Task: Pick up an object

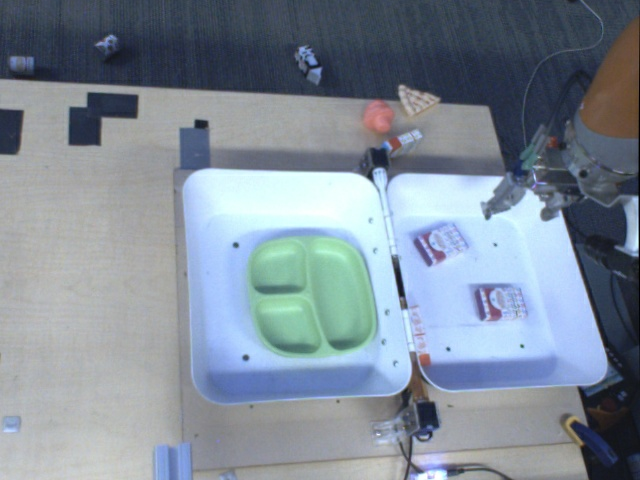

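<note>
1. The pincer (522, 196) is seen at the upper right of the right bin (560, 363), hanging over the far right corner of that bin. Its two fingers are spread apart, and nothing is seen between them.
2. The arm (610, 98), with its orange band, is seen coming in from the right edge, behind the pincer.
3. Two small red and white packets are lying flat on the floor of the right bin. The upper packet (441, 243) is placed down and to the left of the pincer, near it but not touching it. Its long axis is tilted, running from the lower left up to the upper right.
4. The lower packet (499, 303) is placed below the pincer, farther away than the upper one. Its long axis is laid almost level, from left to right, with only a small tilt.
5. The two packets are apart from each other.
6. The left bin (215, 268) is found well to the left of the pincer. A green tray (312, 295) with three compartments is resting inside it.
7. On the tabletop (90, 268), up and to the left of the pincer, a small pink ball (378, 116) and a wedge-shaped toy (418, 99) are lying just beyond the bins.
</note>
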Motion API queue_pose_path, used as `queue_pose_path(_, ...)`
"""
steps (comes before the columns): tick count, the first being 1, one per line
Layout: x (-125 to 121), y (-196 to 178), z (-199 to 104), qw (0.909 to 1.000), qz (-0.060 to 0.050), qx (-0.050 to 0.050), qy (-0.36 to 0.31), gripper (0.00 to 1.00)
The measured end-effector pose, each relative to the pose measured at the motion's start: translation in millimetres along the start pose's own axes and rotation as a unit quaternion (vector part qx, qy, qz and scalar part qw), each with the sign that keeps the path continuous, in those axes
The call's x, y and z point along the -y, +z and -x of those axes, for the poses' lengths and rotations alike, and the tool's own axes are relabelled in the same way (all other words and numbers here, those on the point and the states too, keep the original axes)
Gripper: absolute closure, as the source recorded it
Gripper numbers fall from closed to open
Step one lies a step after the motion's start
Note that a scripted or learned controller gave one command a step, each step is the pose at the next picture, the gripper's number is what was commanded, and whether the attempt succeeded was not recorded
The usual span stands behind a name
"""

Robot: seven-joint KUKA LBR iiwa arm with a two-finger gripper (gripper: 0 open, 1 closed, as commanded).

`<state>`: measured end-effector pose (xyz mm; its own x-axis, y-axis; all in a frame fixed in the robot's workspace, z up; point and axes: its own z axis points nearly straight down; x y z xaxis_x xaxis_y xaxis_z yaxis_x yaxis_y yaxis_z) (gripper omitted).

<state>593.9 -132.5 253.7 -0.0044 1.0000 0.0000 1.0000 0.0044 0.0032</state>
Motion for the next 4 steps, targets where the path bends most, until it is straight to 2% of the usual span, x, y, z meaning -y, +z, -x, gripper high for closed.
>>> queue_pose_path(1,-68.3,113.1,43.3,1.0,-0.002,0.0,0.0,0.0)
queue_pose_path(2,43.2,167.0,17.2,1.0,0.001,0.0,0.001,0.0)
queue_pose_path(3,40.8,155.0,17.1,1.0,0.005,0.001,0.001,1.0)
queue_pose_path(4,28.1,100.4,74.4,1.0,0.001,0.001,0.002,1.0)
